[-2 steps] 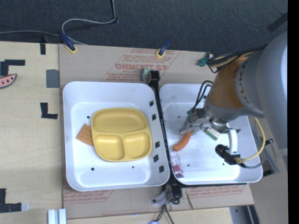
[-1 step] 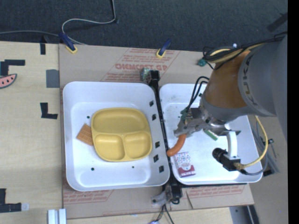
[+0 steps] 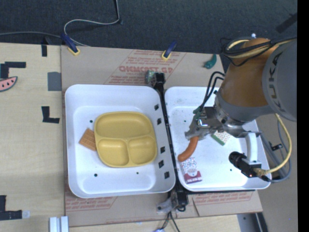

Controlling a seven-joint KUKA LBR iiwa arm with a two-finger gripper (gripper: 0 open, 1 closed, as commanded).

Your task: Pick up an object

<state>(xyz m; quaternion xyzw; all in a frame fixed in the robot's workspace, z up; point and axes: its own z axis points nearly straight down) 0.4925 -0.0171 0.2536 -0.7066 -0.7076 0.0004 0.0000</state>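
End effector (image 3: 199,129) sits low inside the right bin (image 3: 251,180), near that bin's left half, with the grey arm and its orange band (image 3: 244,79) reaching in from my right. I can see its metal fingers angled down toward the upper end of an orange hot-dog-shaped toy (image 3: 188,150), which lies tilted on the bin floor. The tip of the toy is right at the fingers, but I cannot tell from here whether they are spread or closed, or whether they have any hold on it. Just below the toy lies a small red-and-white packet (image 3: 191,170), flat on the bin floor. A greenish-white tag-like item (image 3: 222,137) shows just right of the end effector, partly under the wrist. In the left bin (image 3: 77,178) I see a yellow divided plate (image 3: 126,138) near the middle, with a tan waffle-textured piece (image 3: 88,139) tucked against and partly under its left edge. Both bins rest on the cardboard-covered counter (image 3: 91,66).
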